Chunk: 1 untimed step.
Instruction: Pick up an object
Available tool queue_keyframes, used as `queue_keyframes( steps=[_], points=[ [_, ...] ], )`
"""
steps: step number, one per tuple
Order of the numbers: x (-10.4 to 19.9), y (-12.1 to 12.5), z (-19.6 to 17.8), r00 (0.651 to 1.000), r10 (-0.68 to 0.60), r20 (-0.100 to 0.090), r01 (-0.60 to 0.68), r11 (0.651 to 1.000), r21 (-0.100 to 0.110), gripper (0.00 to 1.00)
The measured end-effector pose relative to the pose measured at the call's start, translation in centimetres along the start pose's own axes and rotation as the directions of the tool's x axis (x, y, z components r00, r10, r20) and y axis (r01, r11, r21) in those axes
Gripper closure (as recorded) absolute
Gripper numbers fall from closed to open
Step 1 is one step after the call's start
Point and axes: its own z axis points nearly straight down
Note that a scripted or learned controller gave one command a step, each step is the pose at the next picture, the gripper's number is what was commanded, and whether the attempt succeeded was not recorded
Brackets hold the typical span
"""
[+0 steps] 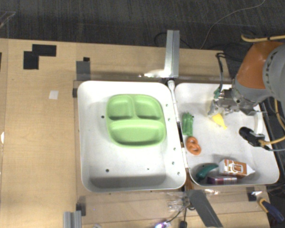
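Grey gripper (221, 104) low in right bin (199, 93), grip impossible to tell. Yellow wedge (220, 120) just beneath, touching or not unclear. Farther out: green packet (187, 124), orange ring (193, 145), carton (235, 167). Green tray (135, 119) in left bin (92, 141).

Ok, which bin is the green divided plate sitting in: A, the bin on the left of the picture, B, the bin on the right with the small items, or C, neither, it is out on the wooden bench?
A: the green divided plate lies flat inside the left bin.
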Motion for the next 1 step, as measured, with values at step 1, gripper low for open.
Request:
queue_keyframes(
  steps=[1],
  points=[
    [7.75, -1.12, -9.65, 0.997, 0.075, 0.001, -0.075, 0.997, 0.002, 1.00]
  ],
)
